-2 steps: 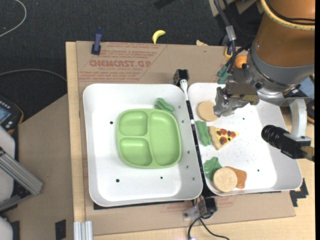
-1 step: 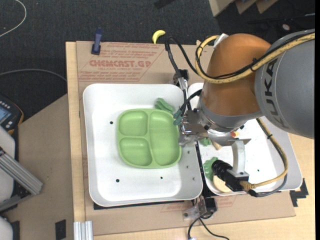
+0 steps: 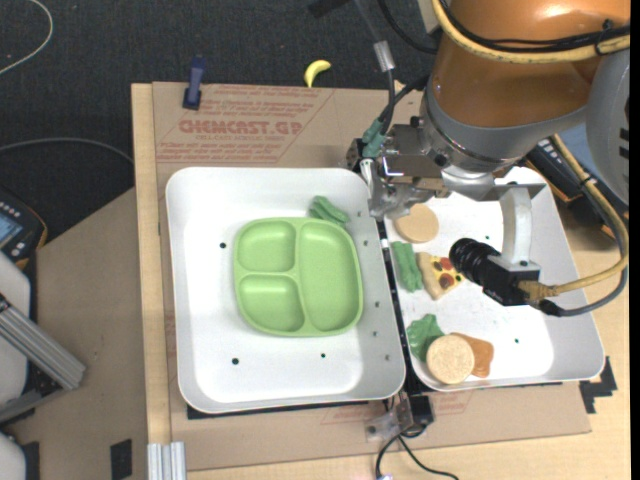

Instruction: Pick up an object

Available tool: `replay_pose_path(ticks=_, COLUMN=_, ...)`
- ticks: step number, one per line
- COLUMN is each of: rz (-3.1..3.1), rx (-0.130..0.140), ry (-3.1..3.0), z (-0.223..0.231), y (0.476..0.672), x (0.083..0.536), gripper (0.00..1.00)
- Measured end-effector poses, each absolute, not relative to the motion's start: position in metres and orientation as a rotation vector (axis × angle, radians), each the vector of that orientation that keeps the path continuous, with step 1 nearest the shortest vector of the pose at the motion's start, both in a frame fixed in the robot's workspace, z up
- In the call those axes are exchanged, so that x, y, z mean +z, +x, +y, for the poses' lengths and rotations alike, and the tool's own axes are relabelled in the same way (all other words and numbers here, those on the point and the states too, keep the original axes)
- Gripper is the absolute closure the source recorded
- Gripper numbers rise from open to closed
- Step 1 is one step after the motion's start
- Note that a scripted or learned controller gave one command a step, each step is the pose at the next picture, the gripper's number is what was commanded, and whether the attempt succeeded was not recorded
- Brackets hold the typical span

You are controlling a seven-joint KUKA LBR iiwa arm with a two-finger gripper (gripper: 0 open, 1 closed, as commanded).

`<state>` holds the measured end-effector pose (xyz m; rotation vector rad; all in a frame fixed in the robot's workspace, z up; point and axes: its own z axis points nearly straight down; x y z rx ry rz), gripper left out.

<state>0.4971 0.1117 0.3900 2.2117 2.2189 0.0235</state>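
hovering tool (image 3: pixel 392 200) beside tan disc (image 3: pixel 417 226).

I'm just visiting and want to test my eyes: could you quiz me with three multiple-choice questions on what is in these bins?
1. Where is the green tray?
A. left bin
B. right bin
C. on the floor

2. How many compartments has the tray?
A. two
B. three
C. five

3. How does the pizza slice lie?
A. on the tray
B. flat in the right bin
C. on the cardboard

Answers: 1 A, it sits mid left bin. 2 B, ridges split it into three. 3 B, it lies flat beside the green strip.
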Motion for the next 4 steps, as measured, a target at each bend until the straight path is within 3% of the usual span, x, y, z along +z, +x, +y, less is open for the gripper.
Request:
replay_pose_path(ticks=1, rz=2.221, rx=0.005, ry=2.219, z=0.111, y=0.496, x=0.393, gripper=1.0)
replay_pose_path(ticks=3, rz=2.219, rx=0.009, ry=2.216, z=0.112, y=0.497, x=0.413, gripper=1.0)
replay_pose_path(ticks=4, rz=2.21, rx=-0.016, ry=2.242, z=-0.007, y=0.479, x=0.312, gripper=1.0)
